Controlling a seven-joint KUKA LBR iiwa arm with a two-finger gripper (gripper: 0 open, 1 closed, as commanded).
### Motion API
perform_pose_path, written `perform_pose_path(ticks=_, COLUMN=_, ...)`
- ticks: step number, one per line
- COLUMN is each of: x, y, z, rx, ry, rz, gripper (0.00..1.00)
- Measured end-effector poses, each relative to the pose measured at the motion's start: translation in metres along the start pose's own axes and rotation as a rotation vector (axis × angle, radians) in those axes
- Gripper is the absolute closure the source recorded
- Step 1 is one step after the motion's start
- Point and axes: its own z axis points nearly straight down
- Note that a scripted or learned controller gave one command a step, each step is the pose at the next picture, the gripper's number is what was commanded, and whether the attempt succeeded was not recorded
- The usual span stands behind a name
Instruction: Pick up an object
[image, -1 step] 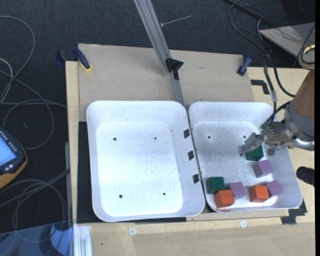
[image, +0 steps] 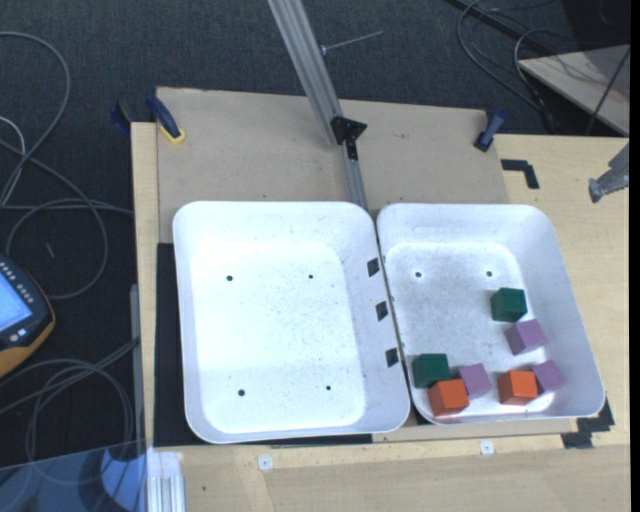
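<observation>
Several small blocks lie in the right bin (image: 560, 270). A green block (image: 509, 303) sits toward its right side, with a purple block (image: 524, 335) just below it. Along the front wall lie another green block (image: 431, 369), an orange block (image: 449, 396), a purple block (image: 474, 379), a second orange block (image: 518, 386) and a purple block (image: 547, 376). A grey tip of my gripper (image: 608, 184) pokes in at the right edge of the view, above the bench and beyond the right bin's far right corner, well apart from every block.
The left bin (image: 200, 300) stands beside the right one, with black clips (image: 381, 310) along their shared wall. A metal rail (image: 318, 80) slants down from the top to the bins' joint. Blue clamps (image: 165, 118) hold the board's far corners.
</observation>
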Motion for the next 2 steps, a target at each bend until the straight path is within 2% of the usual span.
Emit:
perform_pose_path(ticks=1, x=0.126, y=0.011, z=0.104, rx=0.019, ry=0.007, rz=-0.008, gripper=0.00)
perform_pose_path(ticks=2, x=0.166, y=-0.028, z=0.250, rx=0.022, ry=0.006, rz=0.000, gripper=0.00)
